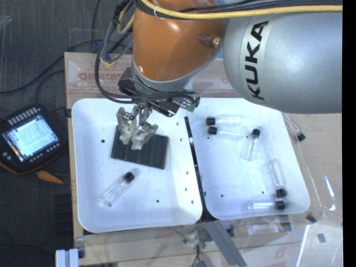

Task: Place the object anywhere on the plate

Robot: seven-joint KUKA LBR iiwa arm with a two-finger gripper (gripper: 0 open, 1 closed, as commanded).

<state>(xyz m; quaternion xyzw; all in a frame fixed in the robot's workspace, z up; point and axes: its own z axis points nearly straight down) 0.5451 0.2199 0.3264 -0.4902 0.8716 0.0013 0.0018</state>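
Currently: claw (135, 131) spread and holding nothing over the dark plate (140, 149); vial (118, 187) just below the plate, liable to roll from a careless pinch.

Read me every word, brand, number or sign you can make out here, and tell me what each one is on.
"KUKA": black letters running down the grey arm, upper right.
Red print on the tape strip along the bench's far edge: too blurred to read.
Lit screen of the handheld pendant at left: text too small to read.
The vials and the dark plate carry no readable marks.
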